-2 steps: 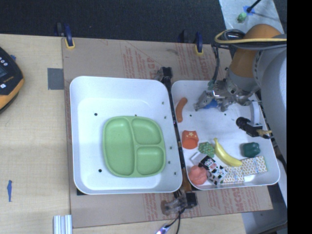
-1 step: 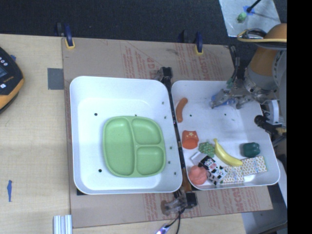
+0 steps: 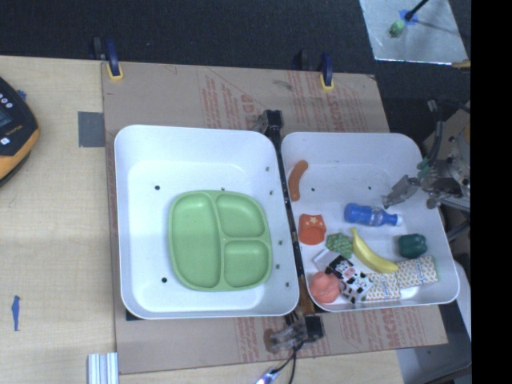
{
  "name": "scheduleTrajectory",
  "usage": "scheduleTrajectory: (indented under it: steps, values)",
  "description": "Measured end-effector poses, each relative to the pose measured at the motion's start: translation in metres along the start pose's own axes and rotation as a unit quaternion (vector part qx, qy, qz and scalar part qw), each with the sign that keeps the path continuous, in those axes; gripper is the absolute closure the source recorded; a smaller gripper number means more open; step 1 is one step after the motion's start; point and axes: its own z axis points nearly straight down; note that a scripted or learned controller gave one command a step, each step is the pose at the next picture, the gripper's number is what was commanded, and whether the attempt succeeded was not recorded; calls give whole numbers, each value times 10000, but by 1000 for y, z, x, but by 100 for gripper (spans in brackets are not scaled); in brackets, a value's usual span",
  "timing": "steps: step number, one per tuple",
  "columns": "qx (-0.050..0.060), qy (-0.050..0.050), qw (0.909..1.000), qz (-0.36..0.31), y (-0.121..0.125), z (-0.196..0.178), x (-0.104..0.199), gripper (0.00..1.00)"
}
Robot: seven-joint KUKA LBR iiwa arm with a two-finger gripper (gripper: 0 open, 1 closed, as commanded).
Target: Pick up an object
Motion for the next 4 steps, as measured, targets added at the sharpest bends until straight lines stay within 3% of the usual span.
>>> scheduleTrajectory:
  steps: [1,2,3,4]
  values:
    - [12,2,10000,-12,-22,86,81,0]
    - [14,57,10000,-28,-72,51,5,0]
    - [-6,-6,10000,-5,-73,-128,1,0]
    - [15,4,10000,-11,22,-28,49,0]
